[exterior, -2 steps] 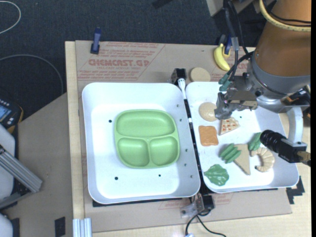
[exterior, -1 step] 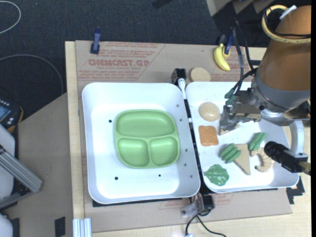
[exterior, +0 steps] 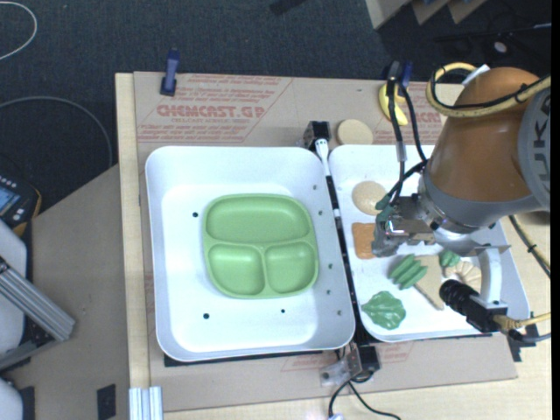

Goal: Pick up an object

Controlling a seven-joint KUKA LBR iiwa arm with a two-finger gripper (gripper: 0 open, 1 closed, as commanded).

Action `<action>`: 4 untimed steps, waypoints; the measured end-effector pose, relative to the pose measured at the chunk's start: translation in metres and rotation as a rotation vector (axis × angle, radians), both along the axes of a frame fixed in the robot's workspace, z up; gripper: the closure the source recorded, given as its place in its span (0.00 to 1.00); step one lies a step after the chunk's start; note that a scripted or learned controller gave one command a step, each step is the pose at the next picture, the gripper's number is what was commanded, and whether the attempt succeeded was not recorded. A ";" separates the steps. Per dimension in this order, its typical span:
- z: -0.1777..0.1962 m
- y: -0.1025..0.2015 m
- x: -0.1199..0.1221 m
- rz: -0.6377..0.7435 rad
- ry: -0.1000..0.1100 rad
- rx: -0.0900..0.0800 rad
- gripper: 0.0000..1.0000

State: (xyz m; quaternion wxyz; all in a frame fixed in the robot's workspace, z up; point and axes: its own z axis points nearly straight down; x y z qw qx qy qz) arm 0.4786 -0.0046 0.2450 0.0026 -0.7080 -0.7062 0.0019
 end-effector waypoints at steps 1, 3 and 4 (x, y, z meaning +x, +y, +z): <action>0.013 0.061 0.001 0.005 -0.008 -0.001 1.00; 0.021 0.002 0.015 -0.003 0.002 -0.002 1.00; 0.062 0.058 0.001 0.008 -0.011 0.000 1.00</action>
